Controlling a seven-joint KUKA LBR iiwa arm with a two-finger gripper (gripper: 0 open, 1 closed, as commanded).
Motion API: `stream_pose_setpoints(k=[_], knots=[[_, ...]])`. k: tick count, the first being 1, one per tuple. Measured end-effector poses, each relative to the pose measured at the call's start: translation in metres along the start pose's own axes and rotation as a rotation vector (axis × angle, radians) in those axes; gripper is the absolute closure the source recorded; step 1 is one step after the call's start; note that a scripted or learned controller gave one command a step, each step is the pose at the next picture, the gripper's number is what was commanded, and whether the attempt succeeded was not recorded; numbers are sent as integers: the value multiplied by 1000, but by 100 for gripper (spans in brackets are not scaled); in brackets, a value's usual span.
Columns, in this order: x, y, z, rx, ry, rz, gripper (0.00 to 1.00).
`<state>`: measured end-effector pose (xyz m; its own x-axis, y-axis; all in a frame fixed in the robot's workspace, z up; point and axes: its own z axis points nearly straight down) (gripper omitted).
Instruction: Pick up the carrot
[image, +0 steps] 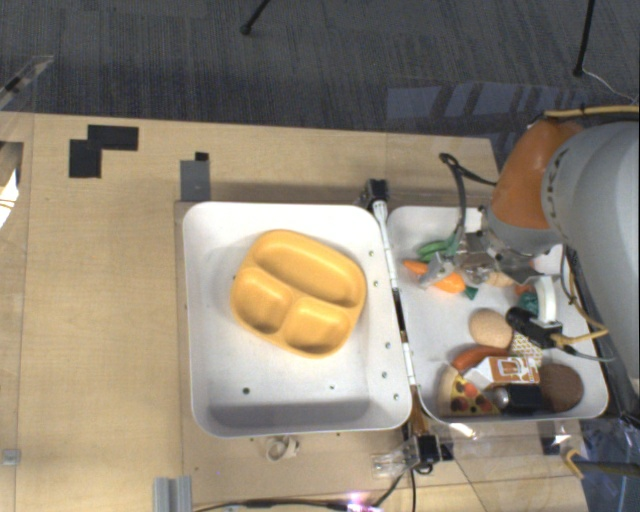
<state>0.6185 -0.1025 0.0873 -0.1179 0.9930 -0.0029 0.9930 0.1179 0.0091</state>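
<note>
Jaws (462, 262) down at carrot (447, 283) in right bin (430, 345)

Beneath me lies a pale wooden surface (90, 330), evenly lit. At its 11 o'clock corner sit black stepped patches (100, 150). Beyond the 12 o'clock edge stretches dark grey carpeted floor (330, 50), where thin black stand legs (258, 17) cross toward 12 and 1 o'clock.

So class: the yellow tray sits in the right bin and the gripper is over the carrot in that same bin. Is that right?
Not quite. The camera view shows the yellow tray in the left bin, not the right. The rest holds: the gripper is over the carrot in the right bin.
</note>
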Motion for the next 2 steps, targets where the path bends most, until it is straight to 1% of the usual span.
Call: stream_pose_setpoints(k=[1,2], knots=[[1,3,-13,-7,-3,-9,100],[26,29,-103,-5,0,67,100]])
